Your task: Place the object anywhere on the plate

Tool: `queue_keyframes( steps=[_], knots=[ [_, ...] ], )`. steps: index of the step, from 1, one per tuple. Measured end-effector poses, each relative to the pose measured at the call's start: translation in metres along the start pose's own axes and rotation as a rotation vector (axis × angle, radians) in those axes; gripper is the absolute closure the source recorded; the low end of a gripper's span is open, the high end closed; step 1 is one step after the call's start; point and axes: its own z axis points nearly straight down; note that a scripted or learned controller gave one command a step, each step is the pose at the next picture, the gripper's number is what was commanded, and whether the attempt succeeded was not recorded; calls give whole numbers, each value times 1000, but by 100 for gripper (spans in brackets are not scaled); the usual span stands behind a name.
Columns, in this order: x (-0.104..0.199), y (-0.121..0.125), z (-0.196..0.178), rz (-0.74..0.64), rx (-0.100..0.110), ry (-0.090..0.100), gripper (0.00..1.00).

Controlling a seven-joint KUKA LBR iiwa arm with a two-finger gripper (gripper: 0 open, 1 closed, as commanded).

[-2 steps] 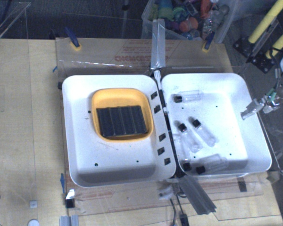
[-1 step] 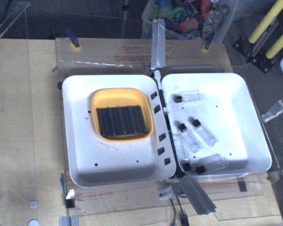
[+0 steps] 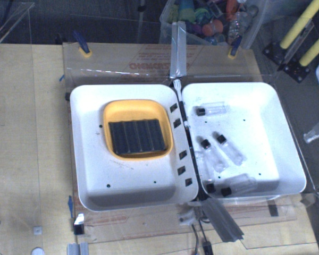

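At the scene's right edge, just beside the right bin [image 3: 293, 158], a small pale grey angled piece [image 3: 315, 136] juts in; whether it belongs to the arm cannot be told, and it is too small and blurred for finer detail

1. You can see red printing on the clear sheet [image 3: 149, 62] lying behind the two bins, but it is too faint and blurred to read.
2. You will find no other lettering, labels or numbers that can be read.
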Motion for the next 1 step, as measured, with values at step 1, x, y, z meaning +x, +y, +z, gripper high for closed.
queue_keyframes(
  steps=[1],
  knots=[
    [-1, -1, 5, 27, 2, 3, 0]
  ],
)
